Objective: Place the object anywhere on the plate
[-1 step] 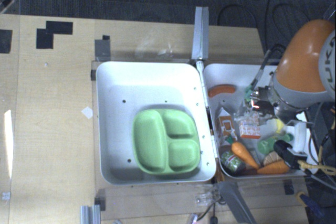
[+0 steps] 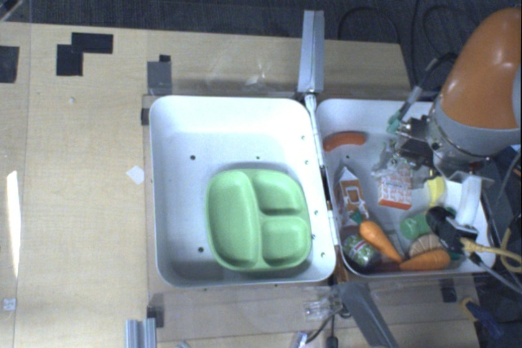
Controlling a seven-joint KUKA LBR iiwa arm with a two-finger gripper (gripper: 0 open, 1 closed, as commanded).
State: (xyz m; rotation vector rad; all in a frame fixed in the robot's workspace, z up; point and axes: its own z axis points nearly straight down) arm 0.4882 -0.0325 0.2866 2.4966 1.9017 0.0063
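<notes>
Right bin crowded: carrots, sausage, cartons. Gripper over white-red packet, finger state unclear. Green plate in left bin, long axis horizontal.

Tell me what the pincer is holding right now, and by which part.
Cannot be told. The pincer sits low in the right bin, just above a white and red packet, with the arm's wrist covering any contact.

You can't read any words or numbers here. Just under the gripper lies a white packet with red print, and a little carton with orange marks sits a bit further from it, toward the other bin, but both are too blurry to read.
</notes>
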